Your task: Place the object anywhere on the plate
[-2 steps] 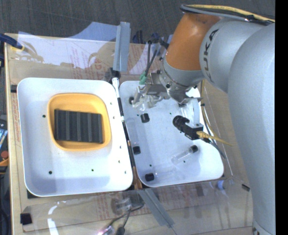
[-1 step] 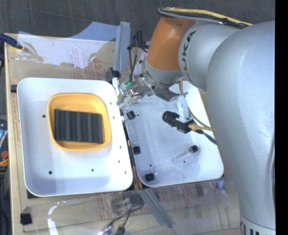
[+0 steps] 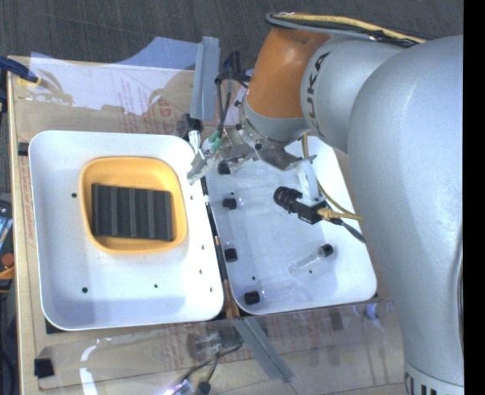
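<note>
1. At the far edge where the two bins meet, the gripper hangs low over the seam, by the far left corner of the right bin. Cannot tell from this angle whether it is wide or narrow. Nothing is seen held in it.
2. Object, as judged: the clear tube with a black cap. It lies flat and slanted on the right bin's floor, toward the near right corner, well apart from the gripper.
3. The yellow plate sits mid-way in the left bin, with a dark ribbed panel in its hollow. Both bin walls stand between plate and tube.
4. Likely reasons: the walled bin keeps a round tube from rolling off the desk. A centred plate gives a broad target, which suits "anywhere".
5. Writing: the arm carries dark lettering beside the orange band. "UKA" is readable and the first letter is hidden. The paper sheet under the bins shows faint reddish print, unreadable.
6. Status, as judged: the tube is not yet picked up and not on the plate.
</note>
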`<state>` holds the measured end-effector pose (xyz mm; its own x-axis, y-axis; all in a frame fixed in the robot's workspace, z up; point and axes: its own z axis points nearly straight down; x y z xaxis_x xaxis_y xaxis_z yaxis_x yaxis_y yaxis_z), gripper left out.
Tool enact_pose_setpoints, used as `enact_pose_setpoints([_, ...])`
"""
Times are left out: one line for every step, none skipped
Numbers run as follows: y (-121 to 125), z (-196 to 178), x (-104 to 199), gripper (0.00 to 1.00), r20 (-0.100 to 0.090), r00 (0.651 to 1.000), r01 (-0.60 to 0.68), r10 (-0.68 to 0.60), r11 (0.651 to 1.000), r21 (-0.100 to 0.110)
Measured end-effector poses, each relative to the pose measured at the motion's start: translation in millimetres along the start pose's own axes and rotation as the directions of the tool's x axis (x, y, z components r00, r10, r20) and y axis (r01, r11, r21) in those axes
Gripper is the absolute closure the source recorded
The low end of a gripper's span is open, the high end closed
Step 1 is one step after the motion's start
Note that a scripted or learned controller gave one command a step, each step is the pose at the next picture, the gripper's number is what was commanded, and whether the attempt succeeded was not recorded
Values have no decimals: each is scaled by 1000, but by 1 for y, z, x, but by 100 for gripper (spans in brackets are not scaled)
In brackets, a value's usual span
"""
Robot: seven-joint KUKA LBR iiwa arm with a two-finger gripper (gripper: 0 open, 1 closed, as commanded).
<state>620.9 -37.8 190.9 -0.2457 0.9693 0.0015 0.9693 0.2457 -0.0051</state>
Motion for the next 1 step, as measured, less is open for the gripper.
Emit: enact_pose_setpoints([20,-31,14,0,0,1000,-8,8,1000,-3])
